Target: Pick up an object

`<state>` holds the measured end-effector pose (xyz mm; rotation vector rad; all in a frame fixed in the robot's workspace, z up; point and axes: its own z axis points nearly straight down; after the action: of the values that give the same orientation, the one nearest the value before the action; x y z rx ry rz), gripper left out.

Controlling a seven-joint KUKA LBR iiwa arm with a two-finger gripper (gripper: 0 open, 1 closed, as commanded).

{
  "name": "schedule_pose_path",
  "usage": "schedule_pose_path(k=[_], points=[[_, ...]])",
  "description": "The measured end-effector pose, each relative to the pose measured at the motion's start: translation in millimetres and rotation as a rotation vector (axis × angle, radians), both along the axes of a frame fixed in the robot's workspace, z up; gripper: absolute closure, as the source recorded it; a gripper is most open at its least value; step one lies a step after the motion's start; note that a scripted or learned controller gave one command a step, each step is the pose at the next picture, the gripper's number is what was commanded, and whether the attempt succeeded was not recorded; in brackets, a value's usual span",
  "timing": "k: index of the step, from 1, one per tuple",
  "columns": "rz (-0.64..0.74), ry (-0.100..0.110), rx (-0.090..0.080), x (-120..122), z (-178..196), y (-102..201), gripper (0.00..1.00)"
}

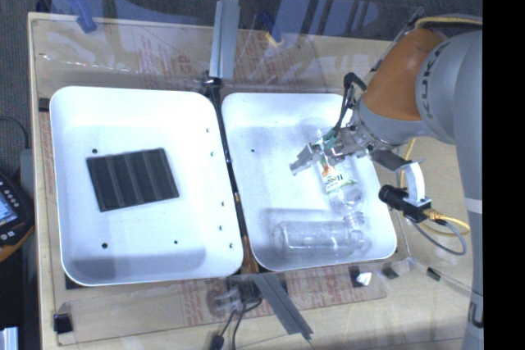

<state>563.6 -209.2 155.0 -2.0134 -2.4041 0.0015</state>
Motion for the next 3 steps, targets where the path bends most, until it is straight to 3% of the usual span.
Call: schedule_pose_path(k=[3], points=[[0.000,0.000,0.000,0.0,0.0,0.0,0.00]])
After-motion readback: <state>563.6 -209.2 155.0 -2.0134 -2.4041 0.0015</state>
